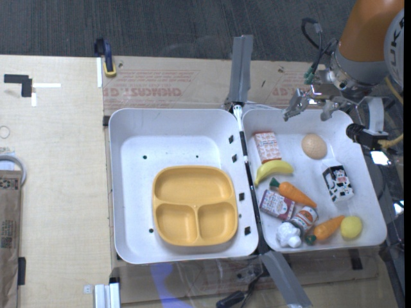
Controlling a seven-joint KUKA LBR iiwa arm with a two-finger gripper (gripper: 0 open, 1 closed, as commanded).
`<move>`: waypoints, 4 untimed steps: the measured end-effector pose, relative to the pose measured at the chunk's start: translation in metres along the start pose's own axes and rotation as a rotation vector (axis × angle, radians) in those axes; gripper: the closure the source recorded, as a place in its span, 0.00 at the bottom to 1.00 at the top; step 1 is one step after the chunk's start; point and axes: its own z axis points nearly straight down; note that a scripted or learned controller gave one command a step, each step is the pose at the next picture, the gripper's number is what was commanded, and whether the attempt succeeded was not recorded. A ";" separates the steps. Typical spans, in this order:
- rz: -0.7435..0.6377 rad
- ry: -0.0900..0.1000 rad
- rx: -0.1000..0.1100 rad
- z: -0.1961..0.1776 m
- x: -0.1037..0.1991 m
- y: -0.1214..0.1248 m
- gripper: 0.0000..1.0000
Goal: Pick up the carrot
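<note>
Approach step: metal two-finger pincer (313,105) spread, bare, above right white bin's far rim. Next: descend onto orange tapered carrot (297,194) beside yellow banana (274,170).

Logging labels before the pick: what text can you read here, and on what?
"CHEMCAST", mirrored red print on the cardboard sheet behind the bins.
"UK", partial letters on the arm's grey housing.
Print on the red-and-white carton, pink packet, small bottle and cow-pattern box: too small to read.
</note>
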 end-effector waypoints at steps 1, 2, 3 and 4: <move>-0.108 0.000 0.001 0.056 0.013 -0.009 0.00; -0.122 0.000 -0.002 0.055 0.044 -0.004 0.00; -0.072 0.000 -0.001 0.055 0.010 -0.101 0.00; -0.265 0.000 -0.007 0.152 -0.010 -0.116 0.00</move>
